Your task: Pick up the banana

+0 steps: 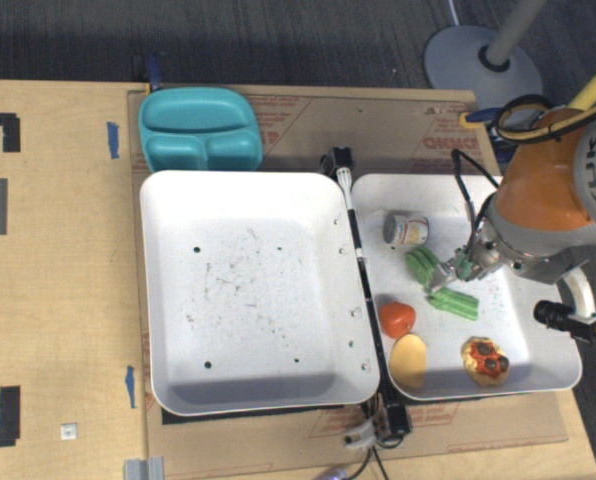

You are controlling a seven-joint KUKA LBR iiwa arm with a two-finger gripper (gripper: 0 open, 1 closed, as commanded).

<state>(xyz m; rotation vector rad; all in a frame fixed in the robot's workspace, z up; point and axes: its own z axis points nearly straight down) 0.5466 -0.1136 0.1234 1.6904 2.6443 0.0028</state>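
Orange-banded arm (543, 183), reaching over the right bin (563, 380) from its far-right side, high above everything else. Jaws lowered toward the middle of the right bin, just beside two green pieces (454, 303); spread or pressed together, cannot tell, since wrist and cabling blur together there. Nothing plainly pinched between them.

Banana: no clearly curved fruit to be made out. Likeliest candidate a plump yellow thing (408, 359) at the near-left corner of the right bin, lying flat on the bin floor, touching or all but touching a red round piece (398, 318) on its far side. Well apart from the jaws, toward the bin's near-left.

Elsewhere in the right bin: a small tin (406, 230) toward the far-left corner, tipped on its side; a yellow-and-red speckled thing (485, 360) along the near wall, right of the yellow one.

Left of the right bin, the left bin (178, 268); beyond that, a teal tray (200, 128) on the desk (58, 268).

Judged from this: pick not yet made. Yellow thing untouched and unlifted. Left to do: shift the jaws from the green pieces toward the bin's near-left corner, descend, close, lift. Risk of nudging the red piece on the way down.
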